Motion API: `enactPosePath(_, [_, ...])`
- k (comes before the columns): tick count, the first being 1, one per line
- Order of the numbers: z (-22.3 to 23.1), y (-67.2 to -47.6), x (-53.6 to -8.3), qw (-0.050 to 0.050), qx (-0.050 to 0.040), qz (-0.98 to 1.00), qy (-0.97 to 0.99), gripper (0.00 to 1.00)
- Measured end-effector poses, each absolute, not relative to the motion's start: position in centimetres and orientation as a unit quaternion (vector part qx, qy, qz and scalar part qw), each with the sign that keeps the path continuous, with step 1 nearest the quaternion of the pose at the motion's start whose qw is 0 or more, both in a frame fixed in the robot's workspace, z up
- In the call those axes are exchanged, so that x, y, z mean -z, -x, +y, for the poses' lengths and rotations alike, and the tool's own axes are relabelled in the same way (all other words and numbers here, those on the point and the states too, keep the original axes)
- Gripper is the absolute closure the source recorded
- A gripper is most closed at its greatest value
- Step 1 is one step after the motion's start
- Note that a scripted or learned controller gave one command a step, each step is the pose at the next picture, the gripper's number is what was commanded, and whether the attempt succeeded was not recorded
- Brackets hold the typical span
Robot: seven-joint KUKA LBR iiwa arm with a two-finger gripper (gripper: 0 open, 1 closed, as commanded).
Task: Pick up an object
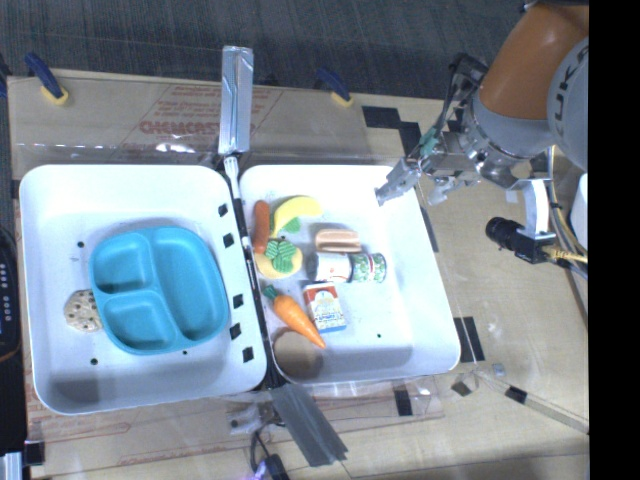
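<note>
Two white bins side by side: left bin [40, 268] with a blue divided tray [155, 288] and a cookie [80, 311] tucked at the tray's left edge; right bin [425, 298] crowded toward its left half with toy food. Among it, from big to small: banana [297, 209], carrot [297, 319], can on its side [352, 267], hot dog [336, 238], small red-and-white carton [325, 306]. Judged as the approach step, nothing picked yet. Gripper [398, 185] poised above the right bin's upper right corner, touching nothing, carrying nothing; whether spread or closed, cannot tell from this angle. Next move likely calls for travel leftward and down over one piece, hot dog or can nearest, lined up to avoid neighbours packed close together.
</note>
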State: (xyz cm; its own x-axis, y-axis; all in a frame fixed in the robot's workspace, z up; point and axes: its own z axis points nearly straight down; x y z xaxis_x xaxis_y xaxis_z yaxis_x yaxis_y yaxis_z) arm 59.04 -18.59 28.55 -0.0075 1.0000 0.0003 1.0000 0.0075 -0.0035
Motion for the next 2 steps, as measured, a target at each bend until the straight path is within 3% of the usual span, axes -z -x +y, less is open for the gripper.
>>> enactPosePath(1, [-16.5, -64.8, -18.1, 0.006, -0.0024, -0.762, 0.648, 0.0])
enactPosePath(2, [-16.8, -63.2, -9.1, 0.001, -0.0003, -0.79, 0.613, 0.0])
